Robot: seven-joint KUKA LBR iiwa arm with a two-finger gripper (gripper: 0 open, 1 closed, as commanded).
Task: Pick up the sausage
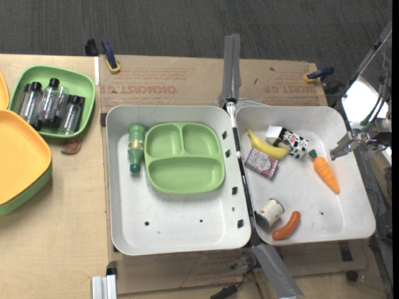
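The sausage (286,225) is a short red-orange link lying at a slant near the front edge of the right bin (349,226). Its left end rests close to a small white cup (270,211) that lies tipped on its side. Nothing covers the sausage, and bare white bin floor lies to its right.
The right bin also holds a carrot (326,174), a banana (267,145), a purple packet (261,162) and a black-and-white box (293,143). In the left bin (181,229) are a green divided plate (184,157) and a green bottle (136,147). A metal clamp (349,145) overhangs the right rim.
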